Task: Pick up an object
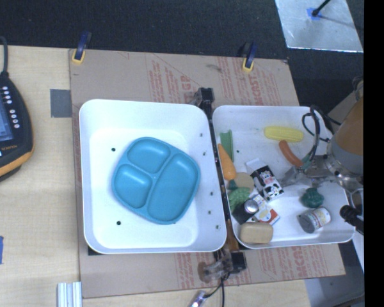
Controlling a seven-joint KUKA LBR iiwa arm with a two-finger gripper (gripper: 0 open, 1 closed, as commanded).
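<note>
The right bin (pixel 256 121) holds several small objects: a yellow corn cob (pixel 283 133), a red sausage (pixel 290 153), an orange carrot (pixel 226 163), a black-and-white toy (pixel 266 180), a dark green lump (pixel 312 198), a small tin can (pixel 314 219) and a tan bread piece (pixel 256 233). My gripper (pixel 296 173) reaches in from the right and sits low in this bin, just below the sausage and above the green lump. I see nothing held in it.
The left bin (pixel 96 235) holds a blue divided plate (pixel 156 180). A green strip (pixel 226 141) and a green leafy item (pixel 237 200) lie along the right bin's left wall. A black and orange pendant (pixel 3 130) rests at the bench's left edge.
</note>
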